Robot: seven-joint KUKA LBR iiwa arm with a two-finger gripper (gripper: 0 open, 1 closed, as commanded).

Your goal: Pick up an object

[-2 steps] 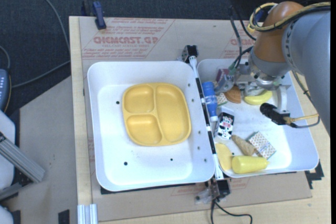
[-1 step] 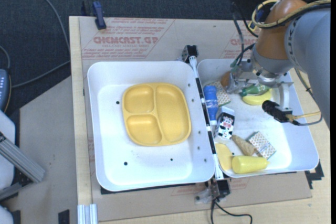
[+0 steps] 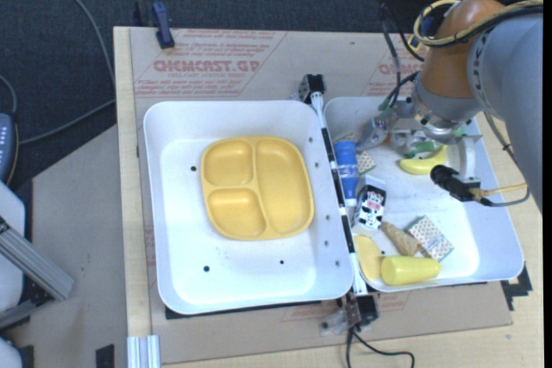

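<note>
The right bin [image 3: 503, 247] holds several small objects. A blue tube [image 3: 346, 168] lies along its left wall, with a black-and-white cow toy [image 3: 371, 208] just below it. Toward the back, a yellow banana [image 3: 420, 165] lies directly under the arm's wrist. Near the front are a yellow cylinder [image 3: 409, 270], a brown stick-shaped piece [image 3: 398, 235] and a checkered block [image 3: 429, 237]. My gripper [image 3: 398, 134] hangs low over the back of the right bin, close beside the banana. The wrist and cables hide its tips.
In the left bin [image 3: 157, 152] lies a yellow divided plate [image 3: 257, 186]. The two bins are joined along a raised middle rim [image 3: 332, 177]. The grey arm with its orange band [image 3: 455, 43] covers the right bin's back right corner. A black cable [image 3: 470, 190] trails over the bin.
</note>
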